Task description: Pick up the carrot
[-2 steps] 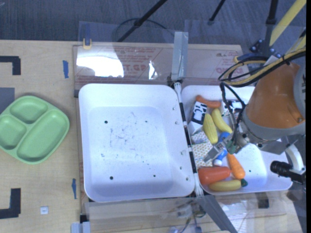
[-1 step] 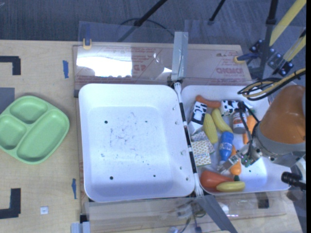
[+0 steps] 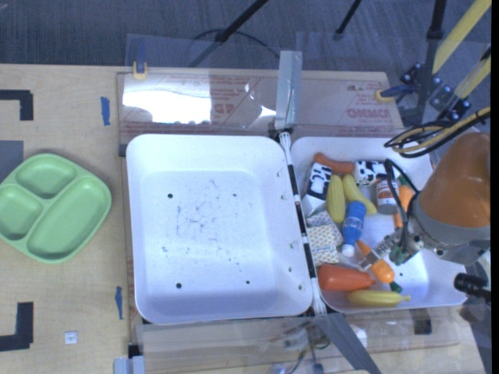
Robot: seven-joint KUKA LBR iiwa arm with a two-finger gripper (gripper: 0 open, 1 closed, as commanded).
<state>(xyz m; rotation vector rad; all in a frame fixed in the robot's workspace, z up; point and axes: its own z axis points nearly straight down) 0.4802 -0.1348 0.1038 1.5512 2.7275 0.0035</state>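
Wooden bench [image 3: 70, 131], two white bins | carrot [image 3: 347, 277] lies at right bin [image 3: 444, 293] front, above banana [image 3: 376, 298] | gripper [image 3: 396, 253] just beside it, I can't tell its grip | I'd descend centred along carrot, clear of banana.

**Bright toys in white bins**

Both bins [image 3: 207, 162] are white, the left one faintly speckled. The carrot [image 3: 347, 277] is orange-red; two bananas [image 3: 336, 199] are yellow. A bottle [image 3: 353, 223] is blue with a white cap. A black-and-white patched toy [image 3: 372, 169] lies behind. The divided plate [image 3: 51, 206] is light green. The arm [image 3: 460, 181] carries orange.
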